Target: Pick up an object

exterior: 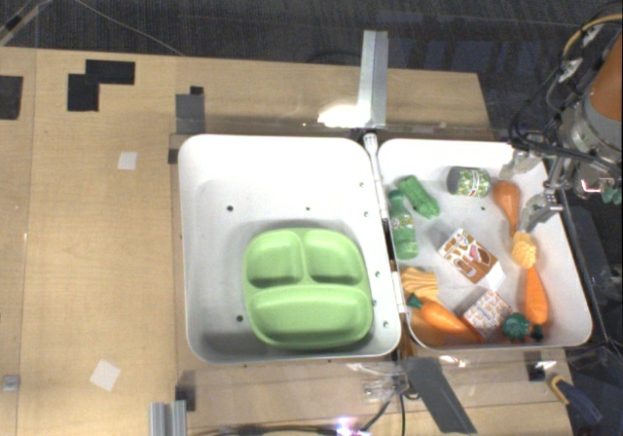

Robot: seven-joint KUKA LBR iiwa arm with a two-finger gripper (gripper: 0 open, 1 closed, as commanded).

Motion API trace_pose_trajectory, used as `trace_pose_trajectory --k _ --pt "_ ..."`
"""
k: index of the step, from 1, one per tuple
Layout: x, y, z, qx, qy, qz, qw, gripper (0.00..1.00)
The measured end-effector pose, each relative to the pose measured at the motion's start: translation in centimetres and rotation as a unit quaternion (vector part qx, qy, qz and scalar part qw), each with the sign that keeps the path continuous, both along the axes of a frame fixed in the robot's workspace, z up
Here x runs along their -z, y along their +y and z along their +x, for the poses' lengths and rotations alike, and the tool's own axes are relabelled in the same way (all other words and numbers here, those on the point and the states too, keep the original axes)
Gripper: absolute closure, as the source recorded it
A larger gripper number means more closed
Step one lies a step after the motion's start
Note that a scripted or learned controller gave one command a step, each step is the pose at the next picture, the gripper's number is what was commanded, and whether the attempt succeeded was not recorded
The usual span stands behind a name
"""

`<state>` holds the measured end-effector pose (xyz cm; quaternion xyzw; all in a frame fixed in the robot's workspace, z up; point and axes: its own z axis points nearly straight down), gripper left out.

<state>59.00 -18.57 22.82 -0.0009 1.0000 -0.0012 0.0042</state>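
Observation:
My gripper [528, 189] hangs over the right side of the right bin [580, 322]. Its two pale fingers stand apart, one near the bin's back right corner and the other lower down by the right wall, with nothing gripped between them. A small orange carrot [506, 202] lies in the bin just left of the fingertips. Below it sit a yellow-orange knobbly toy [525, 250] and a longer carrot [534, 294]. A green can [470, 181] rests at the back of the bin.
The right bin also holds green vegetable toys [419, 197], two small printed cartons [468, 256], yellow fries [419, 280] and a big carrot [444, 318]. A green divided plate [310, 286] lies in the left bin [209, 230]. A metal post [374, 74] stands behind the bins.

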Motion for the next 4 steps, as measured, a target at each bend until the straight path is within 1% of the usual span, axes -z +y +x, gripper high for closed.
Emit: trace_pose_trajectory --k 1,2,3,4 --pt "13.0 -0.6 1.3 0.025 -0.002 -0.0001 0.9997 0.00" --pt "13.8 5.8 -1.0 -0.005 -0.003 0.0007 1.0000 0.00" --pt "13.7 7.9 -4.2 0.085 -0.005 -0.0009 0.9963 0.00" --pt "12.3 8.0 -3.7 0.082 -0.013 -0.0015 0.9965 1.00"
